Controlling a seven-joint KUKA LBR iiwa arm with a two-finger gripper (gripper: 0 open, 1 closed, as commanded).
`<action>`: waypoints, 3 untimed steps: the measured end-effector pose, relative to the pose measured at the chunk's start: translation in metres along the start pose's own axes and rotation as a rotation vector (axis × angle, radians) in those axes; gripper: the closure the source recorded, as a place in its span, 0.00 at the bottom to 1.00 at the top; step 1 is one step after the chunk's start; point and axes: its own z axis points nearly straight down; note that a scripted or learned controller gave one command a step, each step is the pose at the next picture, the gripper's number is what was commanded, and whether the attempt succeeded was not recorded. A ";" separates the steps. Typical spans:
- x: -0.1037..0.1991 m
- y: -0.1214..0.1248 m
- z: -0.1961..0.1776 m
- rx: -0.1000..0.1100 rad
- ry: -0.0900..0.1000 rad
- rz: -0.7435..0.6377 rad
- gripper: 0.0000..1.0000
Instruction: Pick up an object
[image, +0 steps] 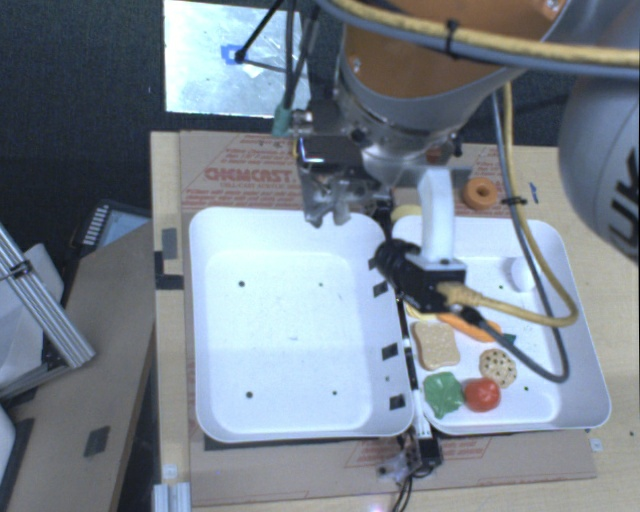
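Bread slice (437, 345), cookie (497, 367) and tomato (482, 394) together in the right bin's (562, 402) front left; doughnut (482, 193) behind it.

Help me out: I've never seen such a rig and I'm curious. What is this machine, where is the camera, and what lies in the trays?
The grey and orange machine is a robot arm, reaching in from the right; one fixed camera looks down at a slant. Its end effector, the grasping part, hangs over the left bin's far rim, nothing visibly held. The right bin holds toy food: bread slice, cookie, tomato, green piece, carrot. A doughnut lies on the bench beyond.
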 end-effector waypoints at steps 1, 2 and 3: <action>0.000 0.002 -0.009 -0.002 0.000 0.000 1.00; 0.000 0.002 -0.021 -0.002 0.000 0.000 1.00; 0.000 0.001 -0.021 -0.002 0.000 0.000 0.00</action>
